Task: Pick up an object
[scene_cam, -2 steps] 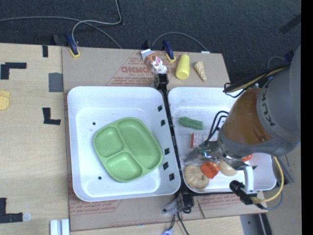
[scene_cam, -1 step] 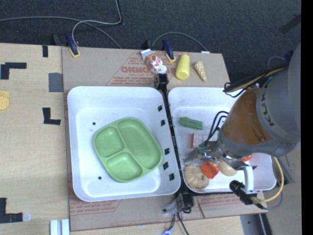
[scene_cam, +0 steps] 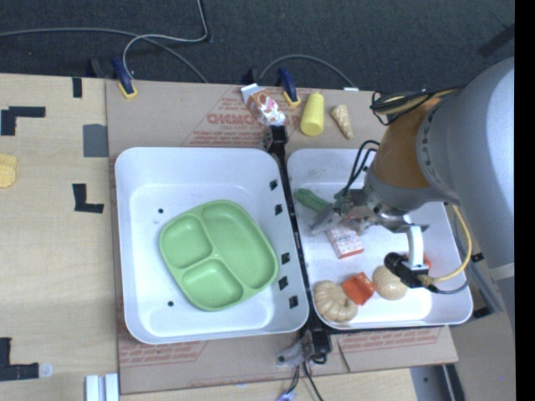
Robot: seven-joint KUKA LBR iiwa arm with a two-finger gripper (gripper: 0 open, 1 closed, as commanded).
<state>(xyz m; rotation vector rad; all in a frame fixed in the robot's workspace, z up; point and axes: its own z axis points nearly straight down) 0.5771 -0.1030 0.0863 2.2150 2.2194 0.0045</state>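
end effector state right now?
End effector: low in the right bin, by the green item and the red-white packet. Open or closed: cannot be told. No visible hold.

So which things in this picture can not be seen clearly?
- Gripper: blurred in the camera view, so no grasp can be confirmed.
- Right bin: its right part is covered by the arm.
- Small carton: print too small to read.
- Green item: partly under the gripper.
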